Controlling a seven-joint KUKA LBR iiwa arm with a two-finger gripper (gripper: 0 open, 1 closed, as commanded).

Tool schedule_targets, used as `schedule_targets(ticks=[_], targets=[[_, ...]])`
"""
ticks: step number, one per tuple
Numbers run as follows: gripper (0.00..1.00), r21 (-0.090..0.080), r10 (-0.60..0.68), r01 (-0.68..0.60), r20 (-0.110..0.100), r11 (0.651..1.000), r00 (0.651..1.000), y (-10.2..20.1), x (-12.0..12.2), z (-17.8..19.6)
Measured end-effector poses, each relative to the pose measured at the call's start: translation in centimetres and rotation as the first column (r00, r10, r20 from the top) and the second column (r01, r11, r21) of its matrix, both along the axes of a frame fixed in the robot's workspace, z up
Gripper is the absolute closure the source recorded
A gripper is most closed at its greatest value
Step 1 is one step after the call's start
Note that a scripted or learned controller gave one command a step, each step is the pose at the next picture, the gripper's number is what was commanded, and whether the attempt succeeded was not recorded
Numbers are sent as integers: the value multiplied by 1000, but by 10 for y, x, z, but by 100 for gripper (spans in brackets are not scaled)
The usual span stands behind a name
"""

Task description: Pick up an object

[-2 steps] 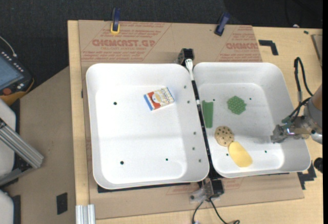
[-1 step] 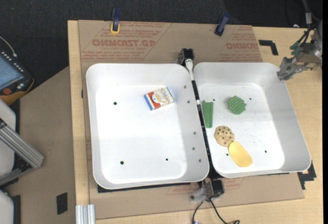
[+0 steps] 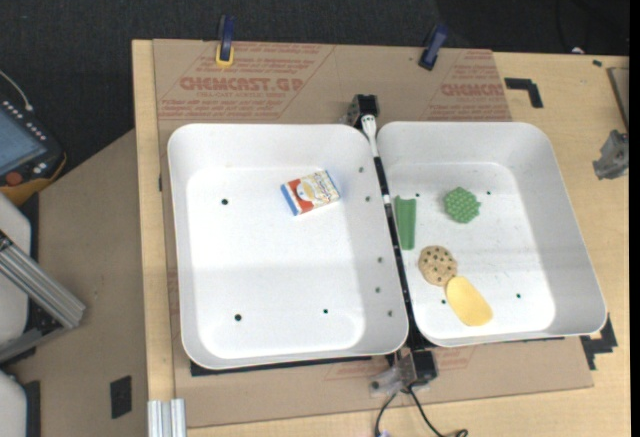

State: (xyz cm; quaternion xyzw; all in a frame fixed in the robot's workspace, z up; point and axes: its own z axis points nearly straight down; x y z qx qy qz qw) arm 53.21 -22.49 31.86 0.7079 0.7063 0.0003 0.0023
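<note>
Dark carpet surrounds a bench (image 3: 120, 225) topped with a brown printed cardboard sheet (image 3: 330, 75), held at its far edge by two clamps (image 3: 225, 43). On the sheet two shallow white bins sit side by side and touch along their inner rims.

From the camera view, the left bin (image 3: 180, 225) is smooth, glossy plastic with rounded corners, and it holds one thing. That is a small flat box (image 3: 310, 193), a printed carton in red, white and blue, lying slightly askew in the far half. The right bin (image 3: 570, 215) holds four things. A slim green block (image 3: 405, 222) lies just beside the inner wall, matte and straight-edged. A round green piece (image 3: 461, 205) with a knobbly surface sits near it. A tan cookie (image 3: 436, 264), speckled and rough, touches or nearly touches a smooth yellow oval (image 3: 468, 302) (possibly a toy food piece, though I can't be sure).

The pick looks not yet begun. Every object rests on a bin floor and nothing is lifted, so approach, grasp and lift are all left to do. Whether the gripper is released or clenched I cannot tell. The box, standing well apart from everything else, seems the easiest target.
</note>
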Motion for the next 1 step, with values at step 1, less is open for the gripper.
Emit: schedule_targets(ticks=[1], targets=[[100, 4, 2, -2, -5, 1000, 1000, 1, -54, 16]])
